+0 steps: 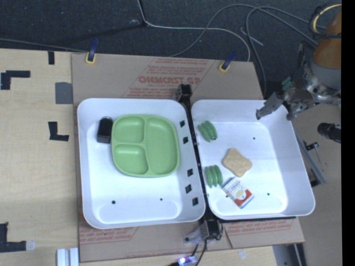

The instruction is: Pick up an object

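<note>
Camera view has the grey two-finger gripper (pixel 273 106) hanging over the top right corner of the right-hand shallow white bin (pixel 288 148), just past the rim. Its fingers look spread a little with nothing between them, so it's empty-handed as far as I can tell.

Candidates all sit in that right bin: a tan, bread-like slice (pixel 237 162) near the middle, a small red and white packet (pixel 238 192) just below it, and two ribbed green plastic pieces, one (pixel 207 131) up by the divider and the other (pixel 213 175) lower down, also hugging the divider. Over in the left white bin (pixel 89 165) there's a light green sectioned plate (pixel 146 146) with a small black block (pixel 104 130) right beside its left edge.

If it were me, I'd go for the tan slice. It's well clear of the walls and has room on both sides for the fingers. Swing in over it, line the fingers up across its narrow side, then drop straight down and close. The green pieces by the divider look riskier, since a finger could catch on the wall.
</note>
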Tool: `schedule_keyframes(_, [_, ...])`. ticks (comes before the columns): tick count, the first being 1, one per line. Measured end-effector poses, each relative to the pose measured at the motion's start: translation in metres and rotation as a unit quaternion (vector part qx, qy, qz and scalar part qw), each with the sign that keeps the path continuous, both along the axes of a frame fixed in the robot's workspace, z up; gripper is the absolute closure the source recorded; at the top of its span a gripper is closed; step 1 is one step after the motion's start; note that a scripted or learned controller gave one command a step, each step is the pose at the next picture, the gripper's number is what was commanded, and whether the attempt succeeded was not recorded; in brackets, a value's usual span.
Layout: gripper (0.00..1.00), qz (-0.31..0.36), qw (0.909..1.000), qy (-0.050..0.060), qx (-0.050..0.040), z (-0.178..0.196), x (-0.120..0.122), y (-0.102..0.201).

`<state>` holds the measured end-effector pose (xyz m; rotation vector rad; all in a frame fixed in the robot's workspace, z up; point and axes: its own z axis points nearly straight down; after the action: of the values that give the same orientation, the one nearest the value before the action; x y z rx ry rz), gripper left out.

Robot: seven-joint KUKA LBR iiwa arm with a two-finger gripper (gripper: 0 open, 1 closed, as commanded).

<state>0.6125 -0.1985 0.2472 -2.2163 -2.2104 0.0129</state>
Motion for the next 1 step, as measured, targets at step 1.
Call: schedule_keyframes(1, [0.0,0.002,1.0,-0.006,-0.0014,0.0081,0.0025,0.0006])
